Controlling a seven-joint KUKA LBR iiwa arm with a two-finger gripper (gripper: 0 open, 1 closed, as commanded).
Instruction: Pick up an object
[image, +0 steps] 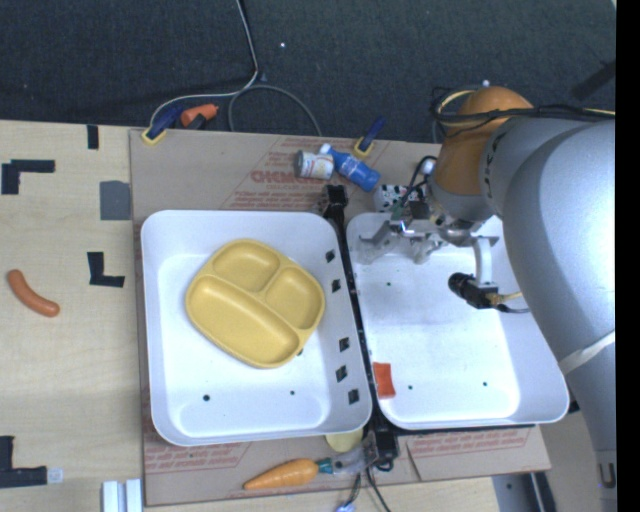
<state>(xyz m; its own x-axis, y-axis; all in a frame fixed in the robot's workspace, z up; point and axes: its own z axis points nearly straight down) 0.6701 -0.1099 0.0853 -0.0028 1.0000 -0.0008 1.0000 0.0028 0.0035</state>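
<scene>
Carrot: an orange toy carrot (284, 474) is seen lying on the brown cardboard sheet (215, 165) at the near edge, just outside the left bin's front rim, with its tip pointing left.

Orange piece: a small flat orange rectangular piece (383, 379) is found in the right shallow white bin (470, 395), at its near-left corner, close against the dividing wall.

Yellow plate: a yellow plastic plate divided into three compartments (257, 301) is laid flat in the middle of the left shallow white bin (170, 400), apart from all four walls.

Sausage: a small reddish toy sausage (33, 293) is left on the pale wooden bench (60, 400), well to the left of both bins.

Arm: the grey arm with the orange band (560, 240) is brought in from the right, over the far part of the right bin.

Gripper: the two-finger gripper (405, 235) is held low at the far-left corner of the right bin, near the dividing wall. Whether it is spread or closed cannot be told, as the tips are lost among metal parts and cables; nothing is seen held in it.

Bottle: a small blue and white bottle (338, 166) is lying on its side on the cardboard beyond the bins.

Clamps: a yellow and orange clamp (180, 119) is fixed at the cardboard's far-left corner, and a blue one (369, 136) at the far edge just beyond the bottle.
</scene>
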